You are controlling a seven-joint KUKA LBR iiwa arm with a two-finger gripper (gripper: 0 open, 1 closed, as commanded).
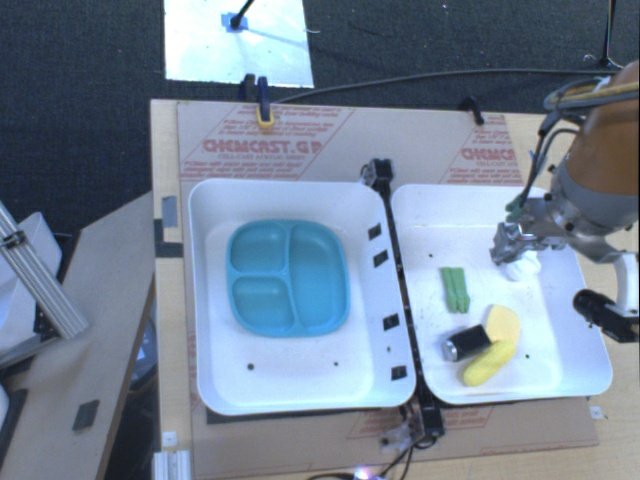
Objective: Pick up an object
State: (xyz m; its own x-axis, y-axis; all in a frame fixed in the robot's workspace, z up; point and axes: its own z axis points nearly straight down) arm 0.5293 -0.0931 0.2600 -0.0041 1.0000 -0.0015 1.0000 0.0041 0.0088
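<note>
Looking down at a slant, the camera view takes in a pale wooden counter [170,298] topped by a clear sheet printed with red lettering, and on it two shallow white bins side by side. The left bin [215,368] carries a blue divided plate [288,276] lying flat near its middle. The right bin [570,368] carries a small group of things toward its near half: a green piece [456,289] lying lengthwise, a black cylinder [466,343] on its side, a yellow disc [503,322] just beside the cylinder, and a yellow banana-like piece [488,364] touching or nearly touching both. A black strip with clips [392,298] runs between the bins. The arm [605,158] comes in from the right, grey with an orange band, and its end effector [515,253] is low over the far right part of the right bin, well apart from the group of things. A small white object [522,266] sits right at the end effector's tip; whether it is gripped or merely under the tip cannot be told, and the end effector's state, released or clenched, cannot be told either. Beyond the counter the floor is dark carpet [80,88], with a pale square sheet [237,28] lying on it and a thin dark rod reaching onto that sheet. A blue and yellow clamp [263,103] stands at the counter's far edge. A black cable [420,76] arcs across the carpet toward the arm. At the left edge, part of a metal frame [35,278] leans over a lower wooden surface.
</note>
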